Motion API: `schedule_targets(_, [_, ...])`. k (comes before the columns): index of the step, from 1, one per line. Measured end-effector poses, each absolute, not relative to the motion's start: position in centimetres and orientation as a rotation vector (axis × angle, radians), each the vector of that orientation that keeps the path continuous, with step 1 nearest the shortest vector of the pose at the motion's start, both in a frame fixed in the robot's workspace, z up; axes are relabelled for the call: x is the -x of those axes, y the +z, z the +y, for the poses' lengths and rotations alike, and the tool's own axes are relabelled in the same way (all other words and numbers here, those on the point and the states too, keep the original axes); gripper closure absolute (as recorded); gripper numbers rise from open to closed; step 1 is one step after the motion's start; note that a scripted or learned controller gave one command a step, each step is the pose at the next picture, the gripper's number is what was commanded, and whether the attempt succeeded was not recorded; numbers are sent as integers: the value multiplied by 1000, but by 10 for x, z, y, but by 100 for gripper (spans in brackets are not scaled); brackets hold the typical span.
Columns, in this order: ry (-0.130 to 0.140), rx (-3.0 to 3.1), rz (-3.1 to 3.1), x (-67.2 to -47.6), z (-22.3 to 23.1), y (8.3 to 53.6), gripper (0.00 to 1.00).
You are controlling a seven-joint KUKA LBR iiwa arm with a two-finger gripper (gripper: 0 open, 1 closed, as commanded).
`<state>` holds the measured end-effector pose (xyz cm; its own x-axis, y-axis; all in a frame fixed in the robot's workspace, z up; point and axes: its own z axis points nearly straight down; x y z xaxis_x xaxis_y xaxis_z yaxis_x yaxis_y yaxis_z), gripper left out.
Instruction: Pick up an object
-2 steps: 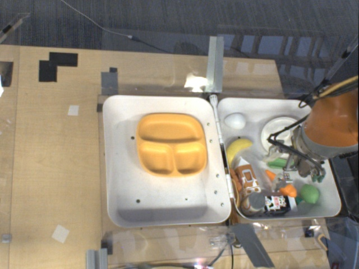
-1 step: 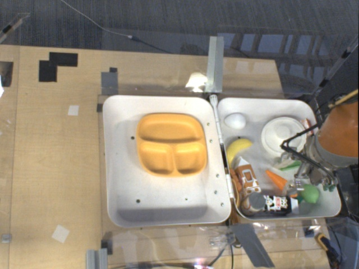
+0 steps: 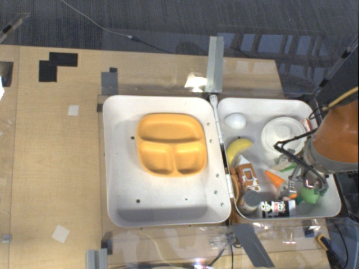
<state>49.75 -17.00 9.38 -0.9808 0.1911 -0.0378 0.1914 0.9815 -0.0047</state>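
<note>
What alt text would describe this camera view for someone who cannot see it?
A robot arm's gripper reaches down into the cluttered right bin, among a banana, a white bowl and small items. The left bin holds an orange divided tray.

Single fixed camera above bench (image 3: 50, 167), slanted down on both bins (image 3: 120, 167).

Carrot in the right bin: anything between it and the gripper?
Nothing visible. The gripper hangs low in the right bin, just right of the carrot. A green object sits by the gripper on the far side, and a dark bottle below, neither between them.
</note>
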Motion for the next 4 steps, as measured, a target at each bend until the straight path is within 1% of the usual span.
schedule_targets(1, [-12,-289,3086,-500,-169,105,100])
schedule_targets(2, [-12,-289,3086,-500,-168,105,0])
schedule_targets(3, [-13,-280,3080,-502,-168,116,100])
schedule_targets(4, [-13,-280,3080,-502,-168,116,0])
